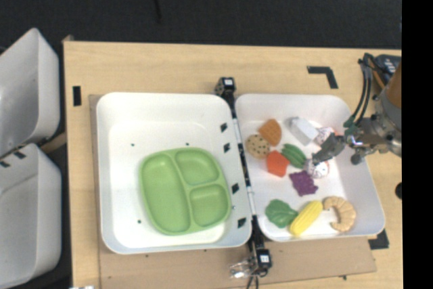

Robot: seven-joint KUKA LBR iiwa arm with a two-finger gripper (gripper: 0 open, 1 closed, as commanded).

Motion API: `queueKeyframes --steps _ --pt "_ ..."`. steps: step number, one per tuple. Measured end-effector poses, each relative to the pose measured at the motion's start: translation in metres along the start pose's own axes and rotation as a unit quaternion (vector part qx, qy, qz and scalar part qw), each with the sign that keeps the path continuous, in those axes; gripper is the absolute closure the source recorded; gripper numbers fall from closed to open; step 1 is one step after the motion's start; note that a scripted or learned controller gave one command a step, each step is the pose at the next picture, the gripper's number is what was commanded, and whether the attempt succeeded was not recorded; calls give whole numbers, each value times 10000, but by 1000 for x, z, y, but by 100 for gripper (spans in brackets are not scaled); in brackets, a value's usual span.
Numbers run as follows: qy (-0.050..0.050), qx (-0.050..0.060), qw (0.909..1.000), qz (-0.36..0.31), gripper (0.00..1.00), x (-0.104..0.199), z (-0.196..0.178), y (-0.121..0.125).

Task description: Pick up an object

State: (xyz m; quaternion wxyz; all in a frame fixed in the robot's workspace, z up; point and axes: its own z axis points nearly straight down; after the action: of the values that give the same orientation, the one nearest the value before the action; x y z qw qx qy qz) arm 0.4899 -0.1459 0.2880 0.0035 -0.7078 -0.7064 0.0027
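The right bin (358,179) holds several toy foods: a cookie (257,145), an orange bun (271,131), a red piece (277,163), a dark green vegetable (294,155), purple grapes (302,182), a green leafy piece (280,212), yellow corn (306,216) and a croissant (340,212). A grey-white block (303,127) lies near the back. My gripper (321,159) reaches in from the right, low over the bin's middle. Its tip sits on or just above a small white and pink item (320,170), right of the green vegetable and above the grapes. I see nothing lifted.
The left bin (115,145) carries a green divided plate (184,190). A raised divider with black clips (237,152) separates the bins. The arm's wrist and cables (372,125) hang over the right bin's right wall. Wooden bench (169,64) surrounds both bins.
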Motion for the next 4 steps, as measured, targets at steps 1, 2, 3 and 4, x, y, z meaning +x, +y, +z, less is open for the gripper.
queueKeyframes --steps 1,2,3,4 --pt "-11 -46 10000 -18 0 0 -4 2" --pt "-8 -26 10000 -7 0 -1 39 4" --pt "-3 -15 10000 -4 0 0 101 9" --pt "-8 -21 10000 -3 0 -10 152 14"
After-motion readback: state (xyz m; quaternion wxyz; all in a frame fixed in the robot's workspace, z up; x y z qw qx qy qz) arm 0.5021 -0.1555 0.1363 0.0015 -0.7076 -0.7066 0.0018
